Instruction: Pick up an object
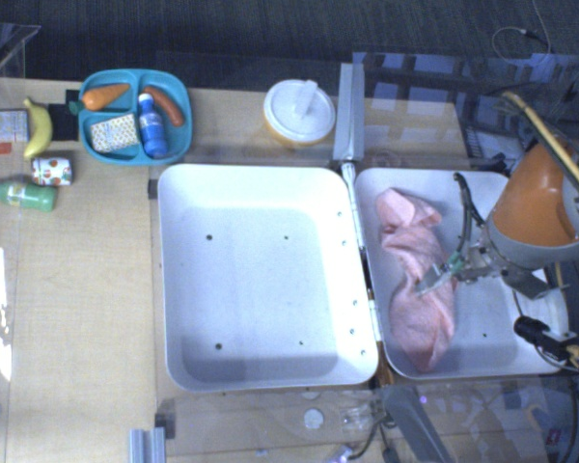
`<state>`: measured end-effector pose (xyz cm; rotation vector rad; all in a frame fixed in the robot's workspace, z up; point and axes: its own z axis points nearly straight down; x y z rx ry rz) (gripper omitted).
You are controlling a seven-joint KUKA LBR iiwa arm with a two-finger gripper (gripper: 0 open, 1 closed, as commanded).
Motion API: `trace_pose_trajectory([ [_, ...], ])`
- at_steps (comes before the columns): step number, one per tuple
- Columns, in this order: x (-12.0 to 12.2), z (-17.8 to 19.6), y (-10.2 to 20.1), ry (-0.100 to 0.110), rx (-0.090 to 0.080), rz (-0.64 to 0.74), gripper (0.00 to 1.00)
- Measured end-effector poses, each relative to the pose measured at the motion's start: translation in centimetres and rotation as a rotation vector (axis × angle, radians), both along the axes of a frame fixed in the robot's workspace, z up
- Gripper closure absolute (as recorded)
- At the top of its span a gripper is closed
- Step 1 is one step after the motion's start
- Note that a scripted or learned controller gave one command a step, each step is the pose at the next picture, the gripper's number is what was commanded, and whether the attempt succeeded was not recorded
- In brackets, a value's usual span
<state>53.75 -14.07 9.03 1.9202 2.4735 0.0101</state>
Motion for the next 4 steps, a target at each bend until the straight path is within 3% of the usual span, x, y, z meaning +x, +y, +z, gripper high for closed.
trace_pose_trajectory([
  [1,0.3,1.2,0.0,-0.009,-0.002,0.0,1.0],
  [2,0.3,1.2,0.0,-0.009,-0.002,0.0,0.0],
  [3,2.1,-0.1,-0.8,0.001,0.001,0.0,0.0],
  [4,-0.7,0.0,-1.2,-0.004,-0.001,0.028,0.0],
])
